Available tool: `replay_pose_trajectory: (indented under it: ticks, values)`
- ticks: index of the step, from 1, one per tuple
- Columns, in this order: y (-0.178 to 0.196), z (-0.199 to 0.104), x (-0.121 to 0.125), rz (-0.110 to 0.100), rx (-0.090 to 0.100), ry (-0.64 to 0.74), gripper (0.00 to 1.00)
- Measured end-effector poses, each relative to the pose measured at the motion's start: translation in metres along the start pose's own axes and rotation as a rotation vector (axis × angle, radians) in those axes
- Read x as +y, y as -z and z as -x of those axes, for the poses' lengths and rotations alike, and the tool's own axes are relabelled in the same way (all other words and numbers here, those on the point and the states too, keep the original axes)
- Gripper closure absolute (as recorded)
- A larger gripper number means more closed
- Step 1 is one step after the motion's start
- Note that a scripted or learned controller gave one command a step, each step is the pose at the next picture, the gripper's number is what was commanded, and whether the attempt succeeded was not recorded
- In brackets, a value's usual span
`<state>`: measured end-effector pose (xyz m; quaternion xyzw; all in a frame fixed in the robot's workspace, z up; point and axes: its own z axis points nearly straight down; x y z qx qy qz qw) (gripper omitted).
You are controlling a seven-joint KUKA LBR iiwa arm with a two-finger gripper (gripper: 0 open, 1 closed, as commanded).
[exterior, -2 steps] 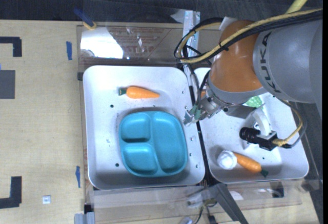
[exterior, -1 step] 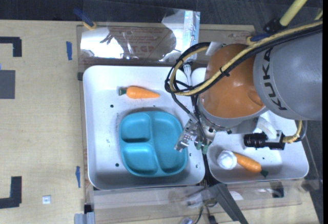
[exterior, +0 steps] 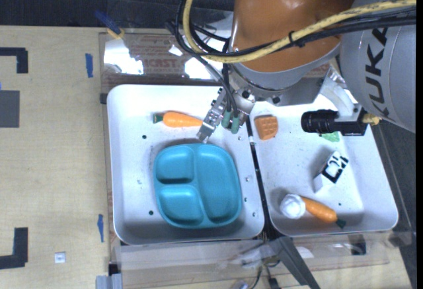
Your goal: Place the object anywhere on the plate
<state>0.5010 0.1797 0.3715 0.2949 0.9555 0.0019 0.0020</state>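
On the tabletop (exterior: 53, 162), toward 9 o'clock: left white bin (exterior: 125, 149). Holds a blue divided plate (exterior: 195, 185) at its 6 o'clock side, lying flat, compartments facing up. Holds also a carrot (exterior: 180, 120) at 12 o'clock of the plate, on the bin floor just beyond the rim, off the plate, green end toward 9 o'clock. At 1 o'clock of the plate, the gripper (exterior: 206, 127), tip just beside the carrot's pointed end and near the plate's rim; spread or pressed together, cannot tell.

Toward 3 o'clock: right white bin (exterior: 291, 159). Holds an orange waffle-textured piece (exterior: 266, 127) at its 10 o'clock corner, a black-and-white block (exterior: 334, 167) toward 3 o'clock, and at 6 o'clock a white round thing (exterior: 291, 205) touching a second carrot (exterior: 319, 210), green end toward 4 o'clock.
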Motion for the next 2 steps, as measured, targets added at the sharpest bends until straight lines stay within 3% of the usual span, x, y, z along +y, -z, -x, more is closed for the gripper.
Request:
replay_pose_trajectory:
  ticks: [1, 2]
  values:
    - [-0.1230, -0.0439, 0.0246, -0.014, 0.006, -0.236, 1.00]
    - [-0.1214, -0.0432, 0.0245, -0.012, 0.005, -0.237, 0.00]
